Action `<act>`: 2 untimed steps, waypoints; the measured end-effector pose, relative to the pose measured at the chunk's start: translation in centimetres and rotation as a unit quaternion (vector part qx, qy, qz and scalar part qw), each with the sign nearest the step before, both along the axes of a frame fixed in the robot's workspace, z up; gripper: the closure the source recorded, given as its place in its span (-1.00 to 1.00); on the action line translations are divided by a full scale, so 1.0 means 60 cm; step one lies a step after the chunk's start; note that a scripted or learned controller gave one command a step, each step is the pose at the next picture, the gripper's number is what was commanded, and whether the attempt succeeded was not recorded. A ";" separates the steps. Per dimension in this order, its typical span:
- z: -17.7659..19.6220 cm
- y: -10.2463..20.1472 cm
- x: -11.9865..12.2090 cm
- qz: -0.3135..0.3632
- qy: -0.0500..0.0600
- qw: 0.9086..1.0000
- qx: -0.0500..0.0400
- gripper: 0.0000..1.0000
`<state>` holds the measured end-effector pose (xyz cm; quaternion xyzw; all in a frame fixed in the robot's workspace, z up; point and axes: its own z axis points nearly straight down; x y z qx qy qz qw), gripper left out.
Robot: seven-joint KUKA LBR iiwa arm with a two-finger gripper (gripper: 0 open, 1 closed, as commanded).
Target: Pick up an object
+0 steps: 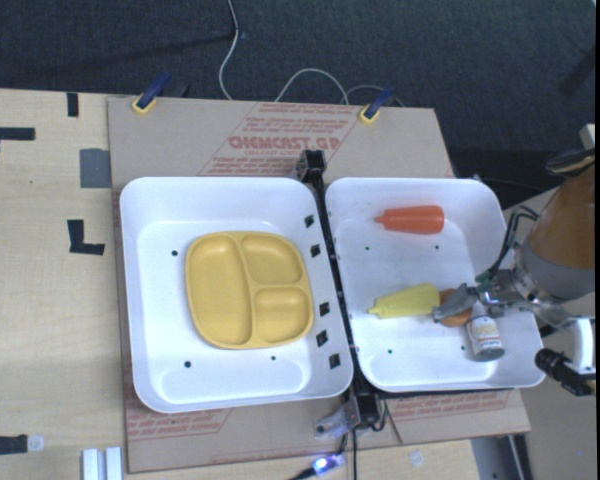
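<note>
Our end effector (458,311) sits just beside the yellow bottle (408,301); we cannot tell its grip state.

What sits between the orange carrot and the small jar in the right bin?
In the camera view, the yellow squeeze bottle lies between the carrot and the jar, slightly left.

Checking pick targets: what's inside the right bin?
The right bin holds an orange carrot-shaped item, a yellow squeeze bottle and a small jar. The gripper sits low beside the yellow bottle, covering whatever lies beneath it.
</note>
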<state>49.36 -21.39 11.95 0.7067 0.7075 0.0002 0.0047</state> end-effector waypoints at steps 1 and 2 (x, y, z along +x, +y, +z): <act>-0.060 0.000 0.001 0.000 0.003 1.000 0.002 -1.00; -0.040 0.000 0.002 0.000 0.002 1.000 0.001 1.00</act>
